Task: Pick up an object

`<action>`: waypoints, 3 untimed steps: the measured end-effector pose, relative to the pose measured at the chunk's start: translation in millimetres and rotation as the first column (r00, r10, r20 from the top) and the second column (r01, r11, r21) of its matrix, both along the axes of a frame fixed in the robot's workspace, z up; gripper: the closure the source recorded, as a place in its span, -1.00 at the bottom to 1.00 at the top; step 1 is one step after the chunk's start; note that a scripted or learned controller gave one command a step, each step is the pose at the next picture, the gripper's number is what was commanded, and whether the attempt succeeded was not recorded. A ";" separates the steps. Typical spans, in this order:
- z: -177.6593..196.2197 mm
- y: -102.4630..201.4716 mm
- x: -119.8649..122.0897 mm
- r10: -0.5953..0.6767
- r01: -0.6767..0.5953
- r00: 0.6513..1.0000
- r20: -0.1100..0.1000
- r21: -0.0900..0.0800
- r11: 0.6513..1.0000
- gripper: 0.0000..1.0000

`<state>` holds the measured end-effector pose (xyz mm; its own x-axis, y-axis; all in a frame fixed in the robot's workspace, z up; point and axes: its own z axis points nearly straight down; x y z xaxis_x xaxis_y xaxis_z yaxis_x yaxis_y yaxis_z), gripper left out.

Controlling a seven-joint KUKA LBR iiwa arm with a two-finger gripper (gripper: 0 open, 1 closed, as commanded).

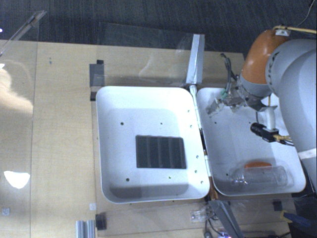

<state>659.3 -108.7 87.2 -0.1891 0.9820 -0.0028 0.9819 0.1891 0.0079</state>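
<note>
1. Clear plastic bottle [260, 174] with an orange patch lies on its side near the front edge of the right white shallow bin [233, 138], untouched
2. Grey arm with an orange band [277, 68] reaches in over that bin's far right corner; its pincer [224, 102] hangs near the bin's back wall, well apart from the bottle; whether it is open or closed cannot be told
3. Left white shallow bin [114, 133] holds a dark ribbed rectangular pad [160, 152]
4. Both bins rest side by side on the pale wooden bench [49, 157]
</note>
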 end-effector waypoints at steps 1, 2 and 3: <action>39.0 -44.4 -67.3 -0.150 0.150 0.989 -0.003 0.001 0.989 -1.00; 2.9 -2.5 -134.3 0.069 -0.069 0.998 0.008 -0.003 0.998 -1.00; 1.9 2.8 -56.6 -0.052 0.052 0.999 0.004 0.001 0.999 -1.00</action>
<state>602.7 -106.0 89.0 -0.1373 0.9905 -0.0022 0.9905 0.1373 0.0117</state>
